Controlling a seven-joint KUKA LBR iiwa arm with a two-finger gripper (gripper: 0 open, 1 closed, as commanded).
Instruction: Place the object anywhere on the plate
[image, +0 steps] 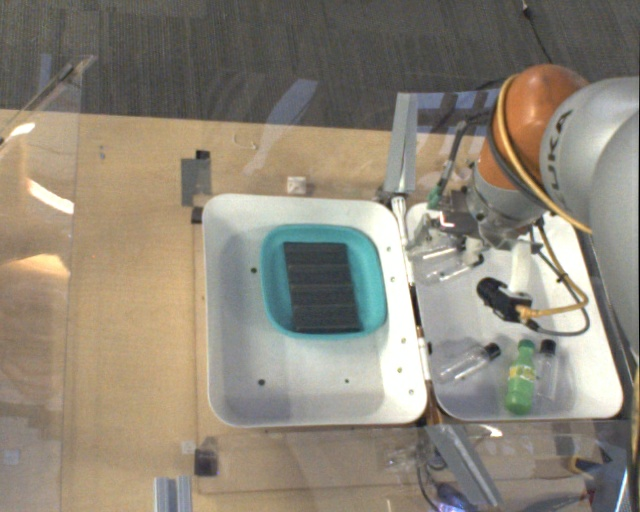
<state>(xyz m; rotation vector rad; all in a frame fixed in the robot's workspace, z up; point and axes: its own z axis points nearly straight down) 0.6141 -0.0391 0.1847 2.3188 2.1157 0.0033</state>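
A teal plate (373, 292) with a dark ridged middle lies in the left bin (235, 330). In the right bin (590, 400), a green bottle (519, 380) lies near the front, with a clear vial with a black cap (468, 361) to its left. A second small black-capped vial (546, 354) is to the bottle's right. My gripper (443, 253) hovers low over the right bin's back left corner, close to the wall between the bins. It is open and holds nothing. The objects lie apart from it, toward the front.
A metal post (402, 140) rises behind the gap between the bins. A small pale block (296, 184) and a dark bracket (198, 178) sit on the bench behind the left bin. The arm covers the right bin's back right part.
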